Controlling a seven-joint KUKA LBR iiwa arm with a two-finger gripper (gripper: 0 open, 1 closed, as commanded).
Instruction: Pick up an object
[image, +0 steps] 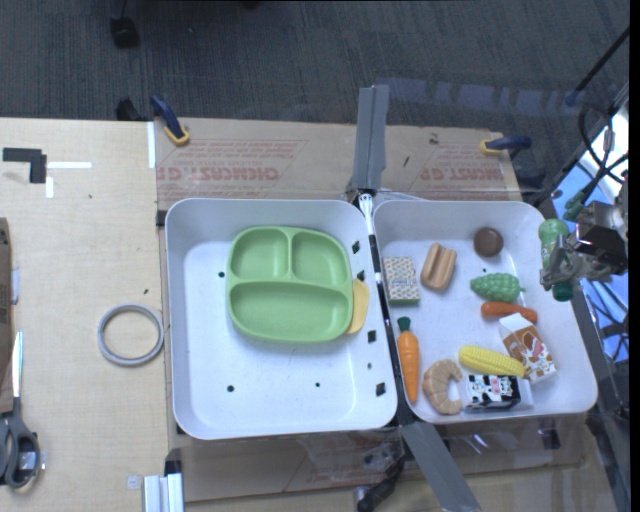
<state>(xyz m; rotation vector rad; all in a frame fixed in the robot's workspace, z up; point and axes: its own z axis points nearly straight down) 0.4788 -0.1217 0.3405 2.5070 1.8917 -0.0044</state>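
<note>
Two white bins sit side by side on the bench. The left bin (190, 330) has a green plate (290, 285) in it, with three parts. A yellow thing (359, 306) peeks out from under the plate's right edge.

The right bin (460, 222) holds the toy food. Near the wall between the bins lies a little checked block (402, 280), and a bun (438, 267) is just beside it. A brown ball (488, 241) is near the far side. Below it is a green leafy veg (497, 288), touching a small orange piece (508, 312). A carrot (408, 362) lies along the left wall, with its green top pointing away. Near the front are a croissant (443, 387), a corn cob (490, 360), a carton (528, 352) and a black and white box (495, 392) (these four are packed close together).

The gripper (580, 250) is at the right rim of the right bin. A pale green thing (552, 238) stands just beside it, at the rim. I cannot tell if the gripper is open or closed, or if it grips that green thing.

On the bench, left of the bins, lie a tape ring (130, 333) and scissors (18, 447).
</note>
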